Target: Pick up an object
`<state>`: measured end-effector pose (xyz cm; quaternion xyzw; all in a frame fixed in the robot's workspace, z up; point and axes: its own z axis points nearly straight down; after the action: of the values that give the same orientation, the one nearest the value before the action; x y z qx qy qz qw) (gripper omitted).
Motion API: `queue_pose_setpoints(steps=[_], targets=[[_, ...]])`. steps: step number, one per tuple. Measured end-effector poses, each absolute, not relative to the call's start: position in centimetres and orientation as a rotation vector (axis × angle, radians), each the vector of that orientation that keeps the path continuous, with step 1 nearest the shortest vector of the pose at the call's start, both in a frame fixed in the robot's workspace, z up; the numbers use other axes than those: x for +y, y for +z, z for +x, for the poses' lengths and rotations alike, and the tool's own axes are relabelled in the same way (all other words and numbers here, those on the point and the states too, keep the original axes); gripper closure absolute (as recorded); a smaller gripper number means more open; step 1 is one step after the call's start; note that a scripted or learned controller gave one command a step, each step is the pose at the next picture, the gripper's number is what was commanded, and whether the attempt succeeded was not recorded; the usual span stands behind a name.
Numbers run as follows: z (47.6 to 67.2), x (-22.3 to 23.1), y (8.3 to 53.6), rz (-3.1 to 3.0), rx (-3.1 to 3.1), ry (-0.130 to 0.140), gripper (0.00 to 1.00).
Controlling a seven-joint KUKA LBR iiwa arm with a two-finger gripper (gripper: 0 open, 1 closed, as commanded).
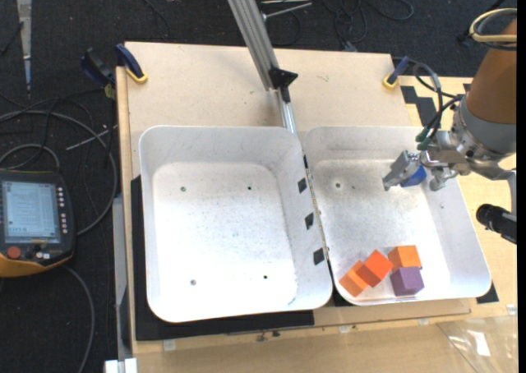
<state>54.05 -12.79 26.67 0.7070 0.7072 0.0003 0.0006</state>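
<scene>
Looks light, rigid and square-faced: orange block (366,272) near the right bin (460,232)'s front edge, best pinched across flat sides; claw (408,171) apart, holding nothing, well behind.

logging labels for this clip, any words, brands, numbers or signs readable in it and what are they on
Nothing in this view can be read.
Teach pendant left of the bench: its lit screen shows rows of text, too small and blurred to read.
White bins, blocks, gripper: no lettering I can make out.
</scene>
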Motion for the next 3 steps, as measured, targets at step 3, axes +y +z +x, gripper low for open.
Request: queue_pose_setpoints(steps=[3], targets=[[67.5, -16.9, 9.6, 2.211, 2.227, 0.005, 0.0]])
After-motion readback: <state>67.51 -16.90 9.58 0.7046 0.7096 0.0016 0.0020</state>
